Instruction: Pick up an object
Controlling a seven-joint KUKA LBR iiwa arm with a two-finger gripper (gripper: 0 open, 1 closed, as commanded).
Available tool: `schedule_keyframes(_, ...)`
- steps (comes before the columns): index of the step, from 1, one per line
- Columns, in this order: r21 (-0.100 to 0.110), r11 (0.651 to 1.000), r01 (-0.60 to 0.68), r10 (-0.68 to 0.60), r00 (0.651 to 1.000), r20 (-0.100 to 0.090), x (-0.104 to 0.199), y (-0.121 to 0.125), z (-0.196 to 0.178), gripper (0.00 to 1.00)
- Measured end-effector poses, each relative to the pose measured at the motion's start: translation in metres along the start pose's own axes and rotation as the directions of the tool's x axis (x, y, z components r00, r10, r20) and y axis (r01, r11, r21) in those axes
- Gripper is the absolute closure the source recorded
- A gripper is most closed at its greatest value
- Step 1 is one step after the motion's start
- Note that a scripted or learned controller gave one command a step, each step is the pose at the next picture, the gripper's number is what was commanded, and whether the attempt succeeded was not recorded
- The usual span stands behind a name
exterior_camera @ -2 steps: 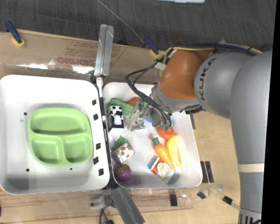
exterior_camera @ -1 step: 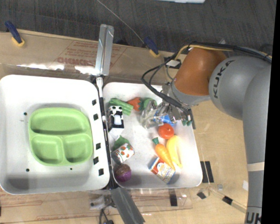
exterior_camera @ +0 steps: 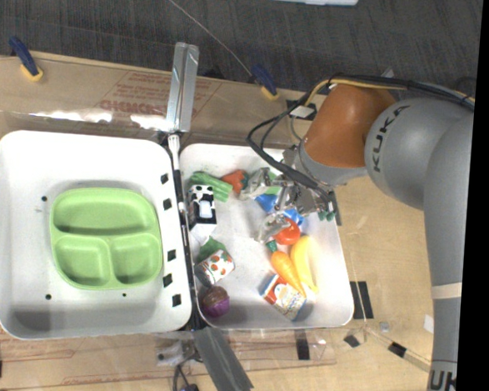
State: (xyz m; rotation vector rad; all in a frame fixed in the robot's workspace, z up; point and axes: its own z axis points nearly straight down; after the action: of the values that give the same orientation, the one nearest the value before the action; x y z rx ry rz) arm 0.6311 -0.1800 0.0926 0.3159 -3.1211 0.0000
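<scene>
hovering gripper (exterior_camera: 283, 212) touches toys in the right bin (exterior_camera: 339, 272).

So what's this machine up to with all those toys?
The grey robot arm has its gripper down in the right bin, among a pile of toy foods, just above an orange carrot and a yellow banana. The left bin holds a green divided tray.
</scene>
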Motion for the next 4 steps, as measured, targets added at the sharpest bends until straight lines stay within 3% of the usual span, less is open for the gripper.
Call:
schedule_keyframes(1,0.000,0.994,-0.112,0.112,0.994,0.007,0.069,-0.003,0.000,0.00)
schedule_keyframes(2,0.003,0.977,-0.213,0.213,0.976,0.034,0.124,-0.002,-0.006,0.00)
schedule_keyframes(3,0.002,0.976,-0.216,0.216,0.976,0.022,0.120,-0.005,-0.003,0.00)
schedule_keyframes(4,0.002,0.990,-0.140,0.140,0.990,0.010,0.108,-0.008,-0.001,0.00)
